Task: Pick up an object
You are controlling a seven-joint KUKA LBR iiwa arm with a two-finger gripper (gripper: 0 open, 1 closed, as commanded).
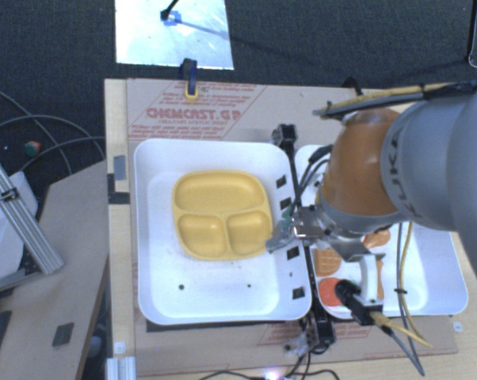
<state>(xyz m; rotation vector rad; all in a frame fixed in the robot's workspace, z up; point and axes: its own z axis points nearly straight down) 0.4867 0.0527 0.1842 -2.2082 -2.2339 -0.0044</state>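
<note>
So the grey arm [429,165] was stretched in from the right, with its orange band [357,165] parked over the inner edge of the right bin [448,291]. The tool [290,234] was seen low over the seam between the two bins, right at the right-hand rim of the left bin [155,236].

Just to the left of the tool, a yellow divided tray [221,212] was lying flat in the left bin, its right edge close to, maybe touching, the tool tip; honestly that couldn't be made out. Whether the tool was apart or together couldn't be told either, since that bit was blurry and tucked under the wrist.

Below and to the right of the tool, in the right bin, a few small things were partly covered by the arm: a round tan waffle-looking piece [327,260], a red-orange round item [331,293] below that, and a white piece [369,274] beside them. Nothing was seen clamped in the tool. Both bins were sitting on the cardboard-covered surface [199,113].
</note>
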